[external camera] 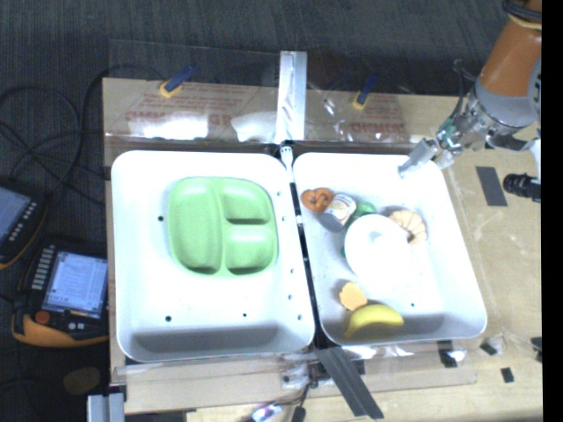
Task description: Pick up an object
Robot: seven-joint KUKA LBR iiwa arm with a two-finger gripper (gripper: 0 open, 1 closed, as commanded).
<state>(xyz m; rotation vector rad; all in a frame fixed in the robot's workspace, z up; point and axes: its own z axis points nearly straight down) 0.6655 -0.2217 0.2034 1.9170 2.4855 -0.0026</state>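
Camera view shows a yellow banana (375, 318) at the bottom of the right bin (457, 236), low in the frame, just beside an orange piece (352, 295) and below a white plate (380, 246). It looks light, smooth and a bit slippery, so the fat middle seems the best place to pinch. The gripper (413, 163) hangs over the bin's top right corner, well apart from the banana, holding nothing, but I cannot tell if it is released or clenched.

Arm (515, 55): orange band above grey wrist section. Wrist housing metallic grey with small teal/green parts. Gripper (413, 163): slim, pale grey fingers tapering to a narrow tip. Detail blurred.
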